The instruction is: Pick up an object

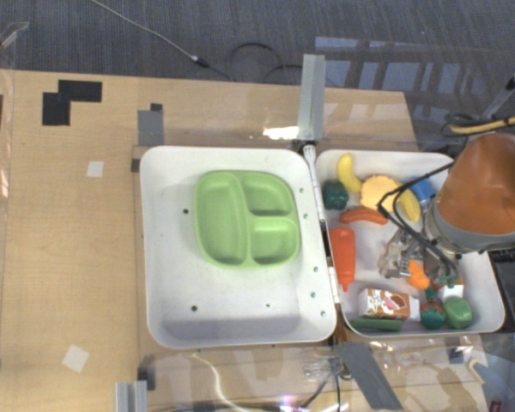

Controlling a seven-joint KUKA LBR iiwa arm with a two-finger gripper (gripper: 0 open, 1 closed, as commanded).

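My gripper [405,260] hangs low over the middle of the right bin [493,303], below the arm's orange band [485,187]. A small orange piece [420,275] lies right against its lower side; whether it is gripped cannot be made out. To the left of the gripper lies an orange carrot [343,256], and above it a red chili [365,216]. A yellow banana [348,172], a yellow round fruit [378,189] and a dark green vegetable [335,196] sit at the bin's far left.
A small printed box [386,303] and two green items [446,313] lie along the right bin's near wall. A blue object [421,188] peeks out beside the arm. The left bin [167,299] holds a green divided plate [245,217].
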